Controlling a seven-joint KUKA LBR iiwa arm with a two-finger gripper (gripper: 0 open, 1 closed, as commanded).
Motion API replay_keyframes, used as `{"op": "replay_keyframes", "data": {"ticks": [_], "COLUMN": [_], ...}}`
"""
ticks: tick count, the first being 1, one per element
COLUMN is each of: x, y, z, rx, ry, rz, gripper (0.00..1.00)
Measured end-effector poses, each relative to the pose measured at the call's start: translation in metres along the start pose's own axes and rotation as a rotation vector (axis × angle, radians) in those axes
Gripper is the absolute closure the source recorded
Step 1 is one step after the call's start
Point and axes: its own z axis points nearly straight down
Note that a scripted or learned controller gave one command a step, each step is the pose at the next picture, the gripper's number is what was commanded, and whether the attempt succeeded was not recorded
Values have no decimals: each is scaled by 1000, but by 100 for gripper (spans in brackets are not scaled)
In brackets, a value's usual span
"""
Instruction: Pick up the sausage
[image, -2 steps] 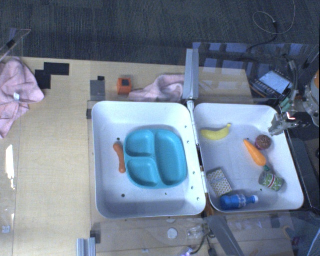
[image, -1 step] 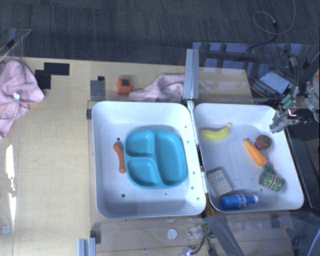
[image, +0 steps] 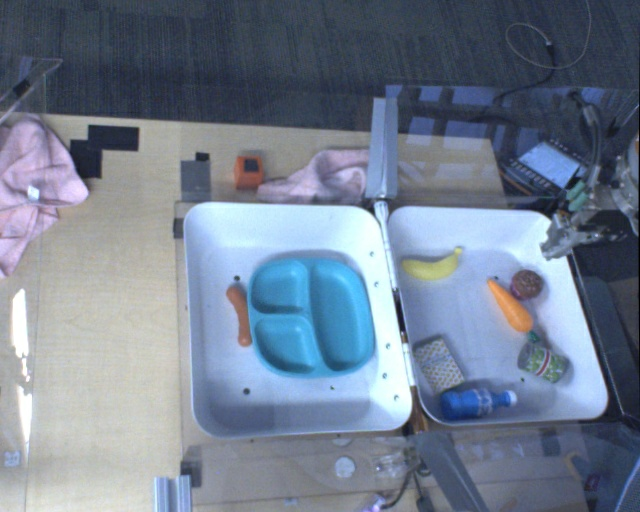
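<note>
The sausage (image: 240, 314) lies in the left bin (image: 205, 400), just left of the blue divided plate (image: 310, 315). The claw (image: 560, 240) hovers over the right bin's (image: 590, 395) far right corner; its opening cannot be told.

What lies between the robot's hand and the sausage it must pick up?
The hand sits at the right bin's far right rim. The sausage lies in the left bin, left of the blue divided plate, which sits between them, as does the bins' shared rim.

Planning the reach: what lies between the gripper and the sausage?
In the camera view, between gripper and sausage lie the banana and blue divided plate.
</note>
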Motion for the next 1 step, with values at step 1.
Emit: {"op": "replay_keyframes", "data": {"ticks": [1], "x": [1], "y": [4], "z": [-10], "rx": [-5], "ry": [0], "rz": [-8], "gripper": [100]}}
